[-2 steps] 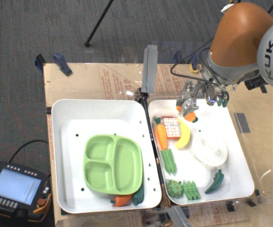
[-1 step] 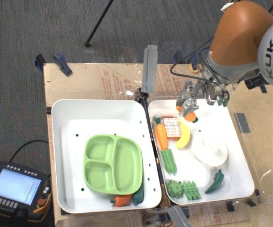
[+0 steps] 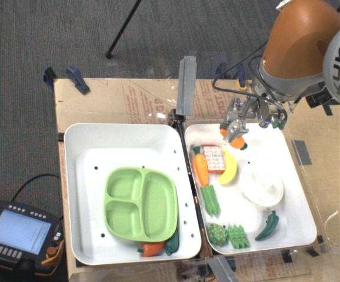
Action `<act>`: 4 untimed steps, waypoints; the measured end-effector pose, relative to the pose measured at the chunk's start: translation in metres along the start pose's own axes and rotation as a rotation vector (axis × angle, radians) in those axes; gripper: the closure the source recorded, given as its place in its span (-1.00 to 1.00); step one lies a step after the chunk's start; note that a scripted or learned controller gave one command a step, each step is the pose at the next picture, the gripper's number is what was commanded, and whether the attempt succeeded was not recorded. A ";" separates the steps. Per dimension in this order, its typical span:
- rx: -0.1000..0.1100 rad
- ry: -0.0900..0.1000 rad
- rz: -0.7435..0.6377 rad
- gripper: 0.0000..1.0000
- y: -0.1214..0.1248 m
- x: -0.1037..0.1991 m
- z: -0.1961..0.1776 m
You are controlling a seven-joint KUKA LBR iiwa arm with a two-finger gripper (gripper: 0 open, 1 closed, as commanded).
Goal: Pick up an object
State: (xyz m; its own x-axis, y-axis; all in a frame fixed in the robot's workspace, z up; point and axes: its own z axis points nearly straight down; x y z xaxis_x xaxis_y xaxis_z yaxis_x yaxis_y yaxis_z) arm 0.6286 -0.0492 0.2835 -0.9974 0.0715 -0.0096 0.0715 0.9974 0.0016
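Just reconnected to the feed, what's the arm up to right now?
The KUKA arm reaches in over the right bin, with its end effector at the bin's far edge. A small orange object sits right at its tip; whether it is actually gripped is hard to tell. A carrot, red box, banana and white lid lie in that bin. The green divided plate lies in the left bin.
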 end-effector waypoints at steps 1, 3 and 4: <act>0.001 0.016 0.080 1.00 0.003 0.056 0.064; 0.001 0.008 -0.054 1.00 -0.032 0.086 0.001; -0.006 0.015 -0.597 1.00 -0.042 0.145 0.094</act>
State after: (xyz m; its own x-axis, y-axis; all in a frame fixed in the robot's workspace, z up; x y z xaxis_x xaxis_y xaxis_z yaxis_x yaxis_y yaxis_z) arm 0.4823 -0.0808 0.1879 -0.8652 -0.5014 0.0037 -0.5014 0.8652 0.0059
